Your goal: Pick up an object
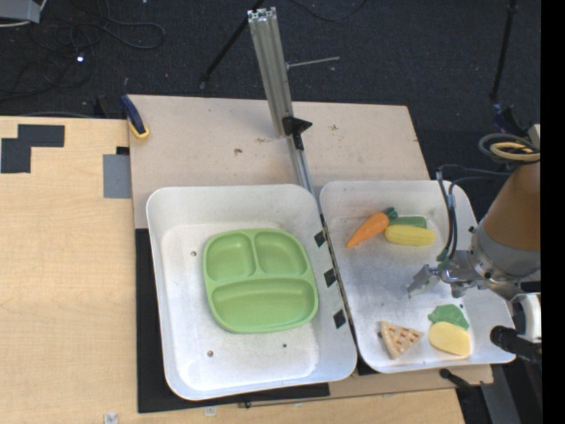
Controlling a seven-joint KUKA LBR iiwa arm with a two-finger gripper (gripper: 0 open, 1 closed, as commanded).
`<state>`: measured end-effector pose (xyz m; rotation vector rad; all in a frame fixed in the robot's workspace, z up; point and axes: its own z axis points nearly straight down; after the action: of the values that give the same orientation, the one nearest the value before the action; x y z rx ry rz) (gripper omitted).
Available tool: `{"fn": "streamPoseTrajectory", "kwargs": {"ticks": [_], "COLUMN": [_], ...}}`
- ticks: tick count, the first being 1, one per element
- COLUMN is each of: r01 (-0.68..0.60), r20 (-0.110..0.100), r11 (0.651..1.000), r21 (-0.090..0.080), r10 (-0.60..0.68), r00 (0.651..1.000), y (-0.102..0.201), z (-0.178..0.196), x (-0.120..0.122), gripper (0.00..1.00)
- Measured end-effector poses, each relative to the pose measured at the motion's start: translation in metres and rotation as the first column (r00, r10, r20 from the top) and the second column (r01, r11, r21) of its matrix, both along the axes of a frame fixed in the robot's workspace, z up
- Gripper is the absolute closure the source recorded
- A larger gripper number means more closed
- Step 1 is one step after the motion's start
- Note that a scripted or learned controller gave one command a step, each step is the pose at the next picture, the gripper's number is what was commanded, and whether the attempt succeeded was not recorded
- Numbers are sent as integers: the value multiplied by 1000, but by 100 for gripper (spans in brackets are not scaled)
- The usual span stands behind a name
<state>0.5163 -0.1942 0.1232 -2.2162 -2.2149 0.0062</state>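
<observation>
My gripper (430, 277) hangs low over the right bin (371, 325), near its right side, on the grey arm with the orange band (521, 215). An orange carrot (368, 229) and a yellow corn cob (410, 233) with a green end lie at the far part of that bin, up and left of the gripper. A tan wedge like a pizza slice (399, 337) and a yellow fruit (450, 337) with a green leaf (448, 314) lie at the near right, just below the gripper. I see nothing held by the gripper.
A green divided plate (260, 279) lies in the left bin (177, 325). A metal post (274, 69) rises behind the bins, where they meet. Black clips (328, 276) sit along the rim between the bins. Wood bench surface stretches to the left.
</observation>
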Motion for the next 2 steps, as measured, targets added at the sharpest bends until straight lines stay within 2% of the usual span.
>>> {"fn": "streamPoseTrajectory", "kwargs": {"ticks": [1,2], "r01": [-1,3], "r20": [7,14], "r11": [1000,1000], "r21": [0,1], "r10": [1,-3], "r00": [1000,1000], "y": [0,0], "z": [-33,-20], "x": [1,4], "gripper": [0,100]}}
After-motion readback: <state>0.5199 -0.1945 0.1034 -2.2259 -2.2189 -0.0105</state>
